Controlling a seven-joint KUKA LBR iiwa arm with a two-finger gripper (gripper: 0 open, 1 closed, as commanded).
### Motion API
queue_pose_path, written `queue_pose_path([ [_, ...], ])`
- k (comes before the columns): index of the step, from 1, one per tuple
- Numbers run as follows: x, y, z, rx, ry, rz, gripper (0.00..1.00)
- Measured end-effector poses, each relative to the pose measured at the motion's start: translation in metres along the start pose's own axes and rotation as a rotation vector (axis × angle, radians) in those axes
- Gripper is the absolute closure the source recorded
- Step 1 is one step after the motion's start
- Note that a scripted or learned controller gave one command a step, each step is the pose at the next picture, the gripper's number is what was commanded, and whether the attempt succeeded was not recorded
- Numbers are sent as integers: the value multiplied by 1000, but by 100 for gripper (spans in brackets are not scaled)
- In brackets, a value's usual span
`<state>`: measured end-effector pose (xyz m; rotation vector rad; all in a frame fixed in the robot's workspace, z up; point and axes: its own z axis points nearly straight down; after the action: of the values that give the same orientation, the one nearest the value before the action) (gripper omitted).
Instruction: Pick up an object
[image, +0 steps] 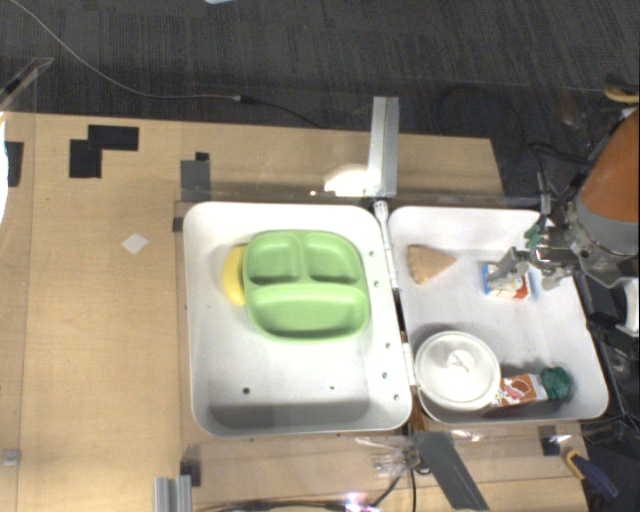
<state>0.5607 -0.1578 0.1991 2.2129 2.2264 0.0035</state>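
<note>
While nothing has been lifted yet, the gripper (522, 262) hangs low at the three o'clock side of the right bin (590, 345), just over a small blue and white carton (503, 281). Whether its claw is apart or together I cannot tell. That carton looks like the likely target and lies on the bin floor. A tan wedge (430, 263) sits at its nine o'clock, a white bowl (457, 368) at its seven. Closing and lifting are left, I judge.
</note>
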Motion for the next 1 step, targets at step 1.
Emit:
queue_pose_path([
  [1,-47,44,112,-4,-2,-68,0],
])
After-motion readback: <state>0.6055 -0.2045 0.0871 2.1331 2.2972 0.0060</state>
